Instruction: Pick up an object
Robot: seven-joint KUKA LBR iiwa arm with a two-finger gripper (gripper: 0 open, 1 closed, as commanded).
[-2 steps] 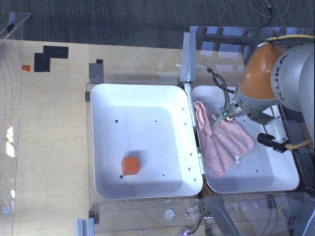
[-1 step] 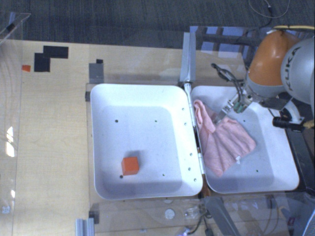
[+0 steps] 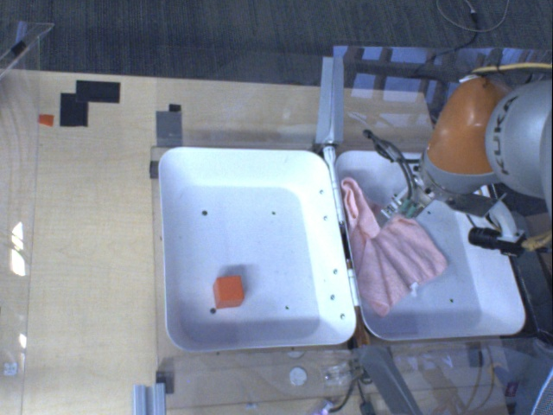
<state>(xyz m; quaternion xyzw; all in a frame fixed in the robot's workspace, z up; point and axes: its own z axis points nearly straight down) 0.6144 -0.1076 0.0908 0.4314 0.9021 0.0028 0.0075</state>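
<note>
A pink cloth (image 3: 389,253) lies crumpled in the right bin (image 3: 484,309), draped against its left wall. My gripper (image 3: 406,207) hangs just above the cloth's upper right edge, under the grey arm with the orange band (image 3: 462,132). The cloth's top edge looks bunched right at the gripper's tip, but the view does not settle whether it is held. A small orange block (image 3: 229,291) rests on the floor of the left bin (image 3: 181,232), toward its front left.
The two white bins meet at a central divider (image 3: 341,232). Black cables and a connector (image 3: 494,240) hang over the right bin's right side. Light wooden bench (image 3: 86,232) stretches to the left, with black marks at its back.
</note>
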